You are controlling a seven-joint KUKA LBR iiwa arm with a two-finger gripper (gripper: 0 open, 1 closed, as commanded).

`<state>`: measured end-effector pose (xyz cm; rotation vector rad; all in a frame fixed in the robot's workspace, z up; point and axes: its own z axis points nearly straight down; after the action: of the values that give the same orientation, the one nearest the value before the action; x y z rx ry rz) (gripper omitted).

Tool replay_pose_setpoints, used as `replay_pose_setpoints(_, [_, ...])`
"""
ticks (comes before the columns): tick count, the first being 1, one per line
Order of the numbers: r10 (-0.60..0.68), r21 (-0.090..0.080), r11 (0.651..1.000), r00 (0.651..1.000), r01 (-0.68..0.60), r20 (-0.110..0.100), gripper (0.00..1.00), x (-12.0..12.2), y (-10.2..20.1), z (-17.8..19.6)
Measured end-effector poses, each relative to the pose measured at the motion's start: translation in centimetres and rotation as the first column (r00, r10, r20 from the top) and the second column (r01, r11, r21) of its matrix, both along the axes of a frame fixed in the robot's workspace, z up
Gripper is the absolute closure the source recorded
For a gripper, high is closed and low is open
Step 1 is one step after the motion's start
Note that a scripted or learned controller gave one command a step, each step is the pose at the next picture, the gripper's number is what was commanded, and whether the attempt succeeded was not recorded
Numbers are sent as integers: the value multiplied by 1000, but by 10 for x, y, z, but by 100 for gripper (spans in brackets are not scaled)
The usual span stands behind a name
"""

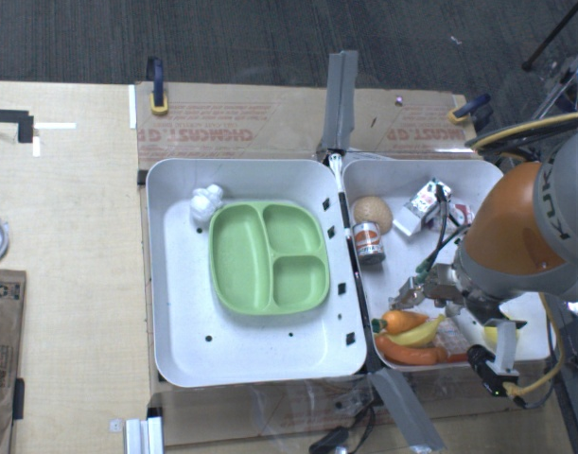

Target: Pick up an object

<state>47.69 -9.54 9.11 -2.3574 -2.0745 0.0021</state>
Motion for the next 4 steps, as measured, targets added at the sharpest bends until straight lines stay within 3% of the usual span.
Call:
replay_pose_setpoints(3, [0, 0, 1000, 1000, 0, 0, 0, 0, 0, 0])
replay_pose_setpoints(4, [203, -1, 979, 979, -203, 3, 0, 1, -30, 1])
